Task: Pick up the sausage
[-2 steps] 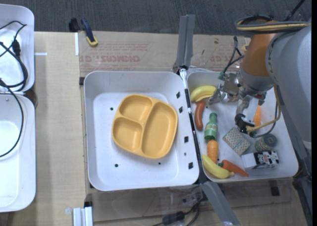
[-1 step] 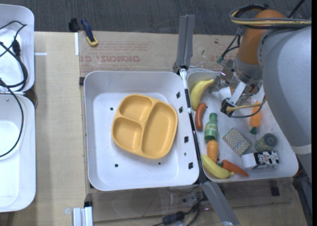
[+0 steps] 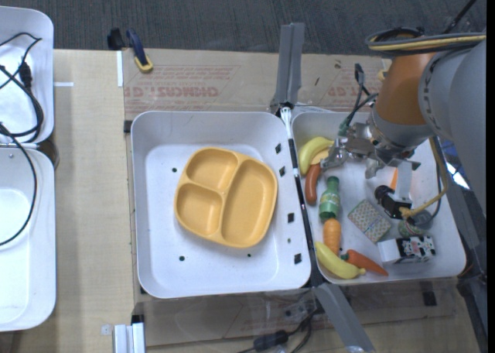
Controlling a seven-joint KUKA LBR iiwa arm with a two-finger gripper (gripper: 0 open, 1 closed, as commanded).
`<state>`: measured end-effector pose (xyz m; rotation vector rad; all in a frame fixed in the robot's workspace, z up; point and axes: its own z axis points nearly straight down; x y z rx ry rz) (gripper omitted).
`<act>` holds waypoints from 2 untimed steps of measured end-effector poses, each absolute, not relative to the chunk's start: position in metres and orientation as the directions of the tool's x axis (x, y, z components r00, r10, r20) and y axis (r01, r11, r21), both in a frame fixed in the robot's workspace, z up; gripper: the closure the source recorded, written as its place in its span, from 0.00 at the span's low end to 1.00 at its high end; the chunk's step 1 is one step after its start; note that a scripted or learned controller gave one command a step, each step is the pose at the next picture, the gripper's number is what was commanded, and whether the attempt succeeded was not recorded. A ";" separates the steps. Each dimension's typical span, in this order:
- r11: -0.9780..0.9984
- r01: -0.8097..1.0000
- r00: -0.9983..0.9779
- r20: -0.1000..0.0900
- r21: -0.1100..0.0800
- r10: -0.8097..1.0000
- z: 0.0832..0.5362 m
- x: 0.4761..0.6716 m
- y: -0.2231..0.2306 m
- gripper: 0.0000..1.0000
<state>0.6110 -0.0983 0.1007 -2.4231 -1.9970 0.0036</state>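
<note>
**A:** Look at the right bin (image 3: 456, 255). Can you read the gripper (image 3: 338, 155) from this angle?

**B:** You can see its metal end just beside the upper banana (image 3: 312, 150), low over the bin's left part, but whether it is spread or closed you cannot tell; the parts blur together there. Nothing visibly sits in it.

**A:** And the sausage (image 3: 312, 182)?

**B:** You find it lying in the right bin along the left wall, reddish-brown, lengthwise up and down the view. Its top end is tucked under the tip of that banana, and the green bottle (image 3: 330, 198) lies just to its right. The gripper's end is near the sausage's upper end; contact is not clear.

**A:** How does the arm (image 3: 433, 88) stand?

**B:** It comes in from the right, its grey body high over the bin's far right corner, the orange band (image 3: 402, 100) turned toward you, the wrist reaching left and down.

**A:** The left bin (image 3: 155, 266)?

**B:** You have a yellow divided plate (image 3: 226, 197) in its middle.
</note>
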 end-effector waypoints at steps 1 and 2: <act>-0.324 0.946 0.324 -0.001 -0.015 0.946 0.098 0.656 -0.113 0.00; -0.754 0.657 0.754 -0.002 -0.001 0.657 0.092 0.618 -0.099 0.00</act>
